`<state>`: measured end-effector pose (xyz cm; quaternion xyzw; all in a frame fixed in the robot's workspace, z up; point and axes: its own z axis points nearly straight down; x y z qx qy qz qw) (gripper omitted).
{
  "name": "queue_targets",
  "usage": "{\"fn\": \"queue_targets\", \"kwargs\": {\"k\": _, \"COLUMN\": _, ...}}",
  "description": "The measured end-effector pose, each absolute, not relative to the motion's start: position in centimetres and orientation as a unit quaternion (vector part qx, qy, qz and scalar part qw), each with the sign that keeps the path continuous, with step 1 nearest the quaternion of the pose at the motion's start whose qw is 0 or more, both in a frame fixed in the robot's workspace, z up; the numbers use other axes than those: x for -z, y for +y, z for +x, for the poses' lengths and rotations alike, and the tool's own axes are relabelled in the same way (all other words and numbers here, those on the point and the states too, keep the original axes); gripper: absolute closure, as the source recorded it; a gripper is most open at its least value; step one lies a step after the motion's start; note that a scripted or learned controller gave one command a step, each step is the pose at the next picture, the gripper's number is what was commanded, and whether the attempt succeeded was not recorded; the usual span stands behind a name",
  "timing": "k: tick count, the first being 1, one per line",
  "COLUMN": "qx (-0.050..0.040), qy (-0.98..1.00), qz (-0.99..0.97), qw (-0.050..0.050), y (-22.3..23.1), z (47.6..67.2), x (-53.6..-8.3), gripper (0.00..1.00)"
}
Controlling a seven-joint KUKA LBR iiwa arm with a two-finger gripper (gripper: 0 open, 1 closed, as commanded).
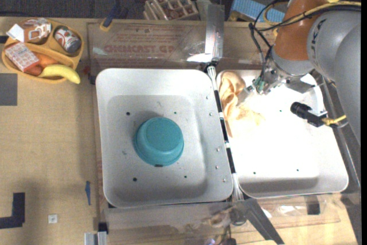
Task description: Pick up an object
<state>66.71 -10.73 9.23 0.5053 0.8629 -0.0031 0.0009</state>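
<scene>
Cloth, pale tan/cream, lies crumpled in the right bin, at its upper-left corner, pressed against the wall next to the divider btwn the two bins. Part of it spreads out flatter toward the bin's middle.

Gripper sits just beside the cloth, at its upper-right edge, low over the bin floor. It's small and partly washed out by glare, so can't tell how far apart the fingers are, or whether any fabric is caught btwn them. Can't say it has hold of anything.

Arm comes in from the right, grey w/ orange band above the wrist, black cables looping around it. A black fitting w/ a yellow cable hangs over the right bin, well right of the cloth.

Left bin holds a teal bowl, upside down, near the centre of the floor, apart from all walls.

Outside the bins: at the bench's upper-left corner, an orange tray w/ toy food, incl. a yellow banana on its near edge. Behind the bins, a clear plastic-wrapped strip w/ red lettering. Beyond that, dark floor w/ boxes and clutter.
</scene>
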Motion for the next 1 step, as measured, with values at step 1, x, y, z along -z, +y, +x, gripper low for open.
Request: {"fn": "queue_targets", "kwargs": {"k": 1, "qx": -0.0030, "qy": 0.865, "qz": 0.502, "qw": 0.006, "y": -11.99, "z": 60.41, "x": -9.27, "gripper": 0.00}}
